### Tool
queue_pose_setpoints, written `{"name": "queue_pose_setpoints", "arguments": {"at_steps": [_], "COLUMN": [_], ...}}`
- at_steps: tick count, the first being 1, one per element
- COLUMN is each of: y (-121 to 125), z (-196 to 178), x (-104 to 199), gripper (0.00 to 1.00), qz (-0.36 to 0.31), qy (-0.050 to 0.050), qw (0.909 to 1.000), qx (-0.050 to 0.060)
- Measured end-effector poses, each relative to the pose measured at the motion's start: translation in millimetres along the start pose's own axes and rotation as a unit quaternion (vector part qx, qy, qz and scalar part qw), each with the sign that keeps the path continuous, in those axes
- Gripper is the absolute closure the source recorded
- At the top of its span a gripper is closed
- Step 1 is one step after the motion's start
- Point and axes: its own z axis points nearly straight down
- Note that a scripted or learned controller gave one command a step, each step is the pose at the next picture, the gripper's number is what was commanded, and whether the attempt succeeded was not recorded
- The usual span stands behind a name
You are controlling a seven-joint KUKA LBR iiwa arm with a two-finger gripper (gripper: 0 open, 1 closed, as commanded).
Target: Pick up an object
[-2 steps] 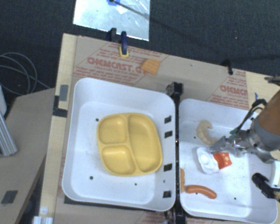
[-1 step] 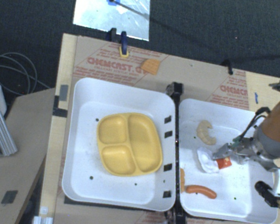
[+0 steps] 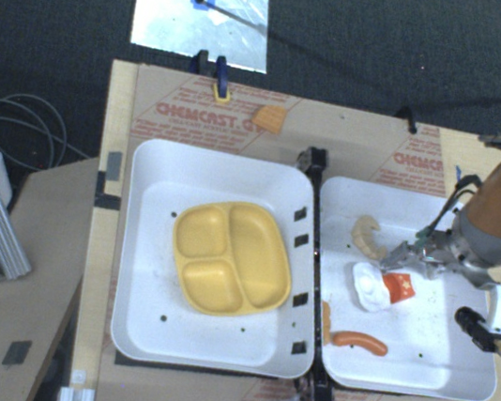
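Your end effector (image 3: 405, 257) hovers at the small red plastic piece (image 3: 399, 287) in the right white bin (image 3: 450, 371) (probably light, stiff, slick); pinch its narrow sides, though I cannot tell its opening.

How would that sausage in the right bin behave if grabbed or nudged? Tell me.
The sausage looks round and smooth, so it would probably roll if pushed sideways. Its glossy skin may slip between the fingers. It seems small and likely light. It lies apart from the gripper.
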Motion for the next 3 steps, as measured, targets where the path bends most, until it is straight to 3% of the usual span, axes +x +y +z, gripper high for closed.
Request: {"name": "queue_pose_setpoints", "arguments": {"at_steps": [1,2,3], "y": [-53,-25,-26], "z": [1,0,-10], "x": [31,16,17], "gripper": [0.00,0.00,1.00], "qz": [0.002,0.000,0.000], "qy": [0.002,0.000,0.000], "qw": [1.0000,1.0000,1.0000], "qx": [0.004,0.001,0.000]}}
